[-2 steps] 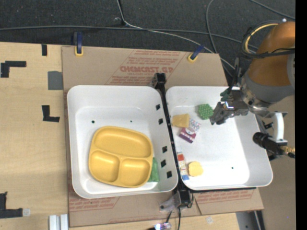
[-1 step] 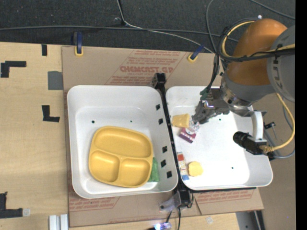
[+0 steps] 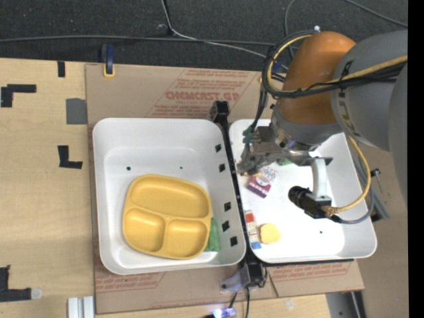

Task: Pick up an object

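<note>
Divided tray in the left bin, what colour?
Yellow. The divided tray lies in the left bin, plain in the camera view.

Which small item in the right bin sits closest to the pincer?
The purple-and-white packet, just below the pincer; the yellow piece lies nearer the bin's front edge.

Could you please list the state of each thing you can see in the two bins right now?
Yellow divided plate: flat, upright, in left bin.
Green item: wedged beside plate's right edge.
Purple packet: lying in right bin, beneath gripper.
Yellow block: resting near right bin's front.
</note>
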